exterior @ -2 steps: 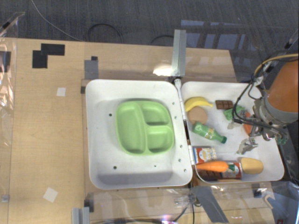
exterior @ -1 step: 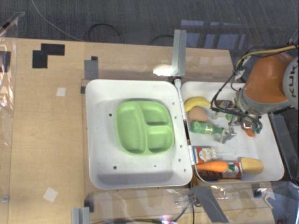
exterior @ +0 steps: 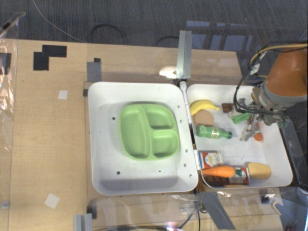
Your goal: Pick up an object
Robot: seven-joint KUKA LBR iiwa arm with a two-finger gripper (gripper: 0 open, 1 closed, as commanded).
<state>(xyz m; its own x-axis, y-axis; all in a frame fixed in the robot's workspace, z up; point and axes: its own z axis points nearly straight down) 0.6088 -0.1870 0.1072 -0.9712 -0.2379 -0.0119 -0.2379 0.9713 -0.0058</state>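
The right bin [exterior: 274,150] holds several objects. A yellow banana [exterior: 203,106] lies at its upper left, above a brown rounded item [exterior: 204,118] and a green bottle [exterior: 213,133] lying on its side. At the front, a carrot [exterior: 220,171] rests across a small carton [exterior: 211,158] and a red can [exterior: 239,175], with a tan bread-like piece [exterior: 259,170] to their right. My gripper [exterior: 250,131] hangs low over the bin's right half, beside a small orange-red item [exterior: 259,137] and a green piece [exterior: 240,118]. Nothing is visibly held.
The left bin [exterior: 103,172] contains a green divided plate [exterior: 148,131]. A small dark brown block [exterior: 227,108] lies near the right bin's back wall. A metal post [exterior: 184,54] stands behind the seam between the bins. The arm [exterior: 288,78] covers the right bin's upper right corner.
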